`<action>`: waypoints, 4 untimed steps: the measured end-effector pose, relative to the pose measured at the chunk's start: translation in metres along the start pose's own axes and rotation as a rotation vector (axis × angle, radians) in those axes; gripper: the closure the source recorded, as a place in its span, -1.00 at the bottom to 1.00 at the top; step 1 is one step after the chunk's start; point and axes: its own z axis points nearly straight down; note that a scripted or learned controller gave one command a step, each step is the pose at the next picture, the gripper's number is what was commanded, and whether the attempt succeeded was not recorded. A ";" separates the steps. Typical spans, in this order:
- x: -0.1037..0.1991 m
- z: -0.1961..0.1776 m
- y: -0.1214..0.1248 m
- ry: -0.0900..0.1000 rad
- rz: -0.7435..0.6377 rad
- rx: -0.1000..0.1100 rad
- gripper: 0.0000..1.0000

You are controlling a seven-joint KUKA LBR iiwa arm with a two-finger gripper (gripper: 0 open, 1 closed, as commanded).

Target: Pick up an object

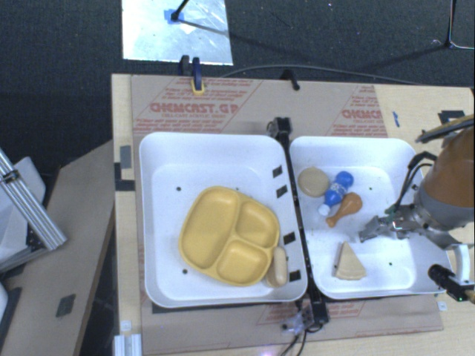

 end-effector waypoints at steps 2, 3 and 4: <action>0.000 0.000 0.002 -0.002 -0.001 -0.006 1.00; -0.004 -0.046 0.009 -0.003 -0.003 -0.007 1.00; -0.004 -0.092 0.018 -0.003 -0.004 -0.008 1.00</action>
